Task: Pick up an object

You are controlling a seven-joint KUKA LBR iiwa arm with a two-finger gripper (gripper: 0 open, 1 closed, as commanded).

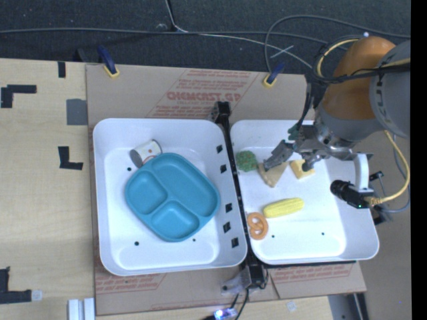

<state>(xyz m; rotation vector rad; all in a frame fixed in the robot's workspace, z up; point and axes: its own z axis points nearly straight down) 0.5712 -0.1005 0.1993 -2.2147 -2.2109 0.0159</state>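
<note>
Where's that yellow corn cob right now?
The corn cob lies in the right bin, near its middle, with the pretzel at its left and the gripper above it in the camera view.

Two white bins (107,245) sat side by side on cardboard (193,95) laid over the desk (40,199). Clamps (109,64) held the cardboard's far edge; cables (167,15) ran beyond.

Plate (172,197) in left bin (107,179)

Single fixed overhead view, slanted down on both bins (107,179) (arm (363,105) from right).
</note>
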